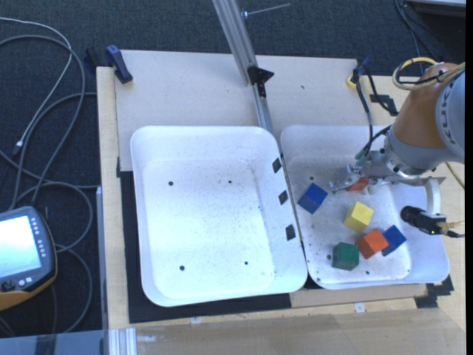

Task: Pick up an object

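Note:
In the right bin lie several cubes: a blue one towards the left, a yellow one in the middle, and an orange one, a smaller blue one and a green one near the front. My gripper hangs low over the bin's back half, just up and right of the left blue cube and above the yellow one. A small orange-red patch shows right at its tip; I cannot tell whether it is a held thing.
The left bin stands beside the right one, with a slanted metal pole rising from between them at the back. A handheld pendant and cables lie on the floor to the left. A black cable with a plug hangs by the arm.

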You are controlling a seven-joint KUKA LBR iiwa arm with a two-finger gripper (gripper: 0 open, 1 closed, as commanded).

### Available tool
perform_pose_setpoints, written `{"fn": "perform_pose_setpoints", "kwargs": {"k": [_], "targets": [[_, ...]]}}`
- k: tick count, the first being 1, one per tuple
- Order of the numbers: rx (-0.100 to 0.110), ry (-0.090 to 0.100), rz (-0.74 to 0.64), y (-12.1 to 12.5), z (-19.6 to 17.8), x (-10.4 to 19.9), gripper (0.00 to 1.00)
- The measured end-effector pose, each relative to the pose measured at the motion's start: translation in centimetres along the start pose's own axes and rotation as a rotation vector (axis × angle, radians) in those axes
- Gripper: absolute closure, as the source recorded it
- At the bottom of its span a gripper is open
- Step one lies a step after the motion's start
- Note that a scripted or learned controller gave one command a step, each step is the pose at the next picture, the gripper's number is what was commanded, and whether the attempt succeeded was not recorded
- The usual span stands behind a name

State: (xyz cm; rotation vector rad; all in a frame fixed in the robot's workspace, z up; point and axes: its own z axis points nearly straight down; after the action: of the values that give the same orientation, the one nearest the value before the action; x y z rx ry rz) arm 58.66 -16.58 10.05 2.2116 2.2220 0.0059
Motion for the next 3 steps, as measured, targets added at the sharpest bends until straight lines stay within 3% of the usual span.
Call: {"fn": "perform_pose_setpoints", "kwargs": {"k": [1,2,3], "targets": [[0.013,0.005,0.006,-4.7,0.1,0.4,0.0],[0.007,0.004,0.004,-4.4,-1.0,0.4,1.0],[0.008,0.004,0.004,-4.5,-0.9,0.4,0.0]]}}
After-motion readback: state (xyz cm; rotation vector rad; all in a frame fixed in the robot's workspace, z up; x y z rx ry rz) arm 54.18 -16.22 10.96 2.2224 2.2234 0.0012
